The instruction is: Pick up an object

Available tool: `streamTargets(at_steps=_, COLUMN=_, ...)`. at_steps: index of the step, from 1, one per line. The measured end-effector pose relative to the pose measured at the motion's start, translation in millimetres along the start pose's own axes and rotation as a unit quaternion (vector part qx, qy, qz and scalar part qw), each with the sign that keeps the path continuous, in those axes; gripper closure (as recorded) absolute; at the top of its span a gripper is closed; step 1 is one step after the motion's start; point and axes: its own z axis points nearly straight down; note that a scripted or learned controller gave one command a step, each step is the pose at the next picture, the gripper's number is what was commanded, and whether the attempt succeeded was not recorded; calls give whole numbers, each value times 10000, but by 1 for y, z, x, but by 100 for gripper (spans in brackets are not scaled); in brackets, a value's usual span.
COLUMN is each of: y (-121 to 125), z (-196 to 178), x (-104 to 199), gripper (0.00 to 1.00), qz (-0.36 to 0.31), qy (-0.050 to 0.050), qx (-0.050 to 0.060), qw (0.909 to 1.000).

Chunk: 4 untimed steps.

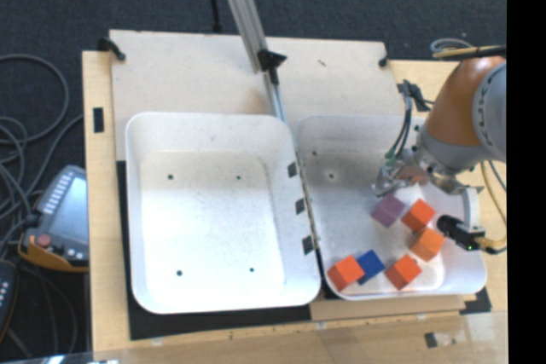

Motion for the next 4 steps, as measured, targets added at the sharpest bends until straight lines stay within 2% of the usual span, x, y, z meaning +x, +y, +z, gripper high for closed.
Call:
streamTargets(at_steps=1, y=0, z=1, x=0, gripper=0, qz=4, qy=3, qx=3, qw=10000)
streamTargets(at_steps=2, y=-38, z=11, x=0, gripper=0, qz=-12, qy=3, qx=11, qw=10000)
streamTargets(at_steps=3, y=-36, z=0, x=-1, gripper=100, qz=14, qy=-3, qx=-9, qw=10000)
streamTargets(at_steps=4, y=10, z=12, x=62, gripper=100, qz=-59, qy=17, qx=2, qw=10000)
